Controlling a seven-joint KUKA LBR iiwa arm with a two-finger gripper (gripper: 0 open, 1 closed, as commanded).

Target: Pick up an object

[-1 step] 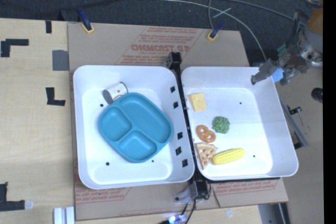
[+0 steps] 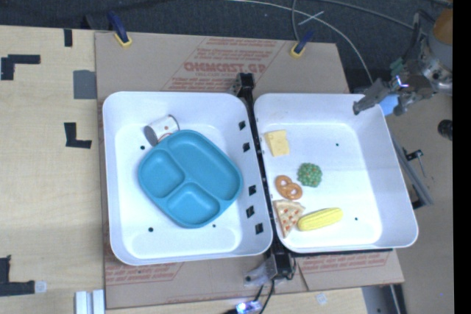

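Observation:
The right bin [image 2: 368, 151] holds a yellow cheese square [image 2: 277, 143], a green broccoli floret [image 2: 310, 174], a brown pretzel [image 2: 288, 187], a pizza slice [image 2: 288, 215] and a yellow corn cob [image 2: 319, 218]. The left bin [image 2: 121, 158] holds a blue divided plate [image 2: 190, 176] and a small white cup [image 2: 161, 129] lying on its side. My gripper [image 2: 375, 101] hangs at the right bin's far right corner, over its rim, well away from the food. Nothing shows between its fingers.
Both bins sit on a cardboard sheet [image 2: 221, 62] held by two clamps [image 2: 121, 33] at the back. Black cables [image 2: 309, 4] run across the dark surface behind. The arm's wrist [image 2: 430, 70] stands at the right edge.

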